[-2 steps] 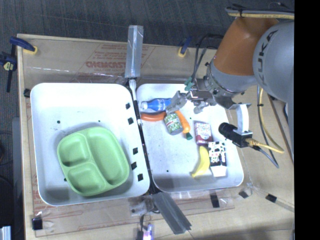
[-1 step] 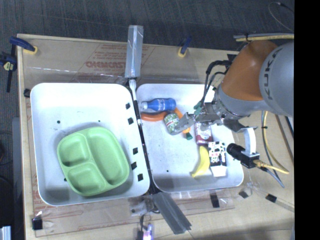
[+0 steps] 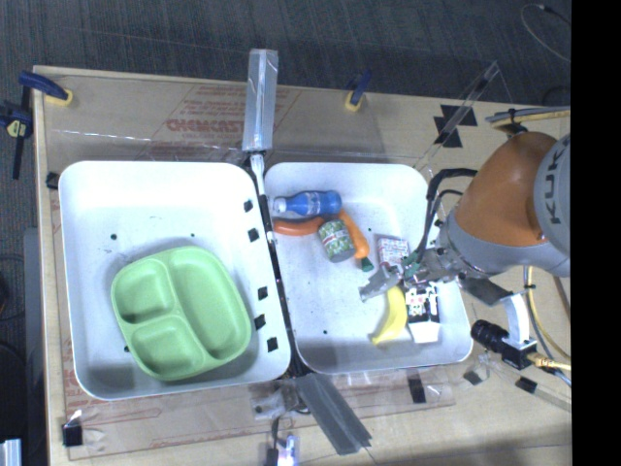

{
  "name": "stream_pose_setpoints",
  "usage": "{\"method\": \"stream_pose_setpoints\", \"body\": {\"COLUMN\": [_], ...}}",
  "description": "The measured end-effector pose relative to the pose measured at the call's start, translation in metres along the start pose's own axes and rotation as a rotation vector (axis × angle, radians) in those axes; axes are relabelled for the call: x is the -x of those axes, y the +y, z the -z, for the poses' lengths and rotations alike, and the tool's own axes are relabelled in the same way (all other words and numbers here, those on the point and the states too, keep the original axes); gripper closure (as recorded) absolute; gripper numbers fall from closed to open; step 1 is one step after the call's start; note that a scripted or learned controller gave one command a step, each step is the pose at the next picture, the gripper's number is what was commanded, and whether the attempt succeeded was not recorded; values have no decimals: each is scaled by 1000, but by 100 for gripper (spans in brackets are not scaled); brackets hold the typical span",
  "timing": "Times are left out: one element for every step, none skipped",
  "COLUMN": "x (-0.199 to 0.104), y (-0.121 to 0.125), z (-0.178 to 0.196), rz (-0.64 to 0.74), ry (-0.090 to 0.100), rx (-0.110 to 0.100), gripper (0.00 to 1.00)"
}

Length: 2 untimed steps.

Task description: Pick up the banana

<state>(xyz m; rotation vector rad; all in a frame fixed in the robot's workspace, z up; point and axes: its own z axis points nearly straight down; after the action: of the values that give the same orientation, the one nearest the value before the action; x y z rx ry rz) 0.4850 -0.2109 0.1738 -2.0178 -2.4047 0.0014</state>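
The yellow banana (image 3: pixel 390 319) lies in the right bin (image 3: pixel 320 343), near its front right corner, with its long axis running roughly front to back. My gripper (image 3: pixel 391 280) hangs low over the banana's far end, reaching in from the right under the grey and orange wrist (image 3: pixel 500 212). The view does not show whether it touches the banana. The banana rests on the bin floor.
In the right bin lie a blue bottle (image 3: pixel 309 204), an orange carrot (image 3: pixel 296 227), a green can (image 3: pixel 337 240), a small packet (image 3: pixel 391 250) and a white box (image 3: pixel 424 332) beside the banana. The left bin (image 3: pixel 87 202) holds a green divided tray (image 3: pixel 180 311).
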Motion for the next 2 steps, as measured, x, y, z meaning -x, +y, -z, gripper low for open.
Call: {"method": "stream_pose_setpoints", "body": {"x": [-1, -3], "y": [-8, -8], "z": [28, -83], "rz": [-78, -61], "ry": [-2, 0], "rx": [2, 0], "gripper": [0, 0]}}
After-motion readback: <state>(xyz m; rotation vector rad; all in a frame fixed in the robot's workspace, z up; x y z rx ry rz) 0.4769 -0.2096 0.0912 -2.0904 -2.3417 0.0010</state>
